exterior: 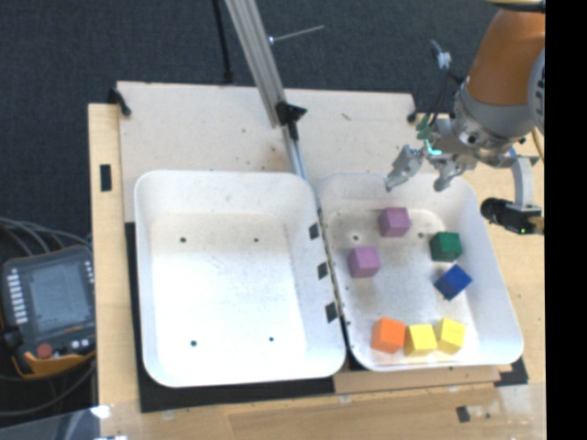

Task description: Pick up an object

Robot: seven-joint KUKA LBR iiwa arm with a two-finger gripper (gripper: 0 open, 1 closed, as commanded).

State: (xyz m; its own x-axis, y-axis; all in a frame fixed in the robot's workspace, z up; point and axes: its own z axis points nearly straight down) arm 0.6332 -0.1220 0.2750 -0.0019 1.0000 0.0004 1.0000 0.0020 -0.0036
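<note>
The right bin (489, 273) holds several small cubes. Two purple cubes sit toward its middle, one at the back (394, 221) and one nearer the divider (364, 260). A green cube (446, 245) and a blue cube (453, 281) lie on the right side. Along the front edge an orange cube (389, 334) and two yellow cubes (422, 338) (451, 334) stand in a row. My gripper (420, 175) hangs open above the bin's back rim, fingers spread, nothing between them. It is above and behind the back purple cube.
The left bin (229, 273) lies beside the right one, separated by a black-clipped divider (323, 269). A slanted metal strut (261, 58) rises behind the bins. A teach pendant (50, 301) lies off the bench at the left.
</note>
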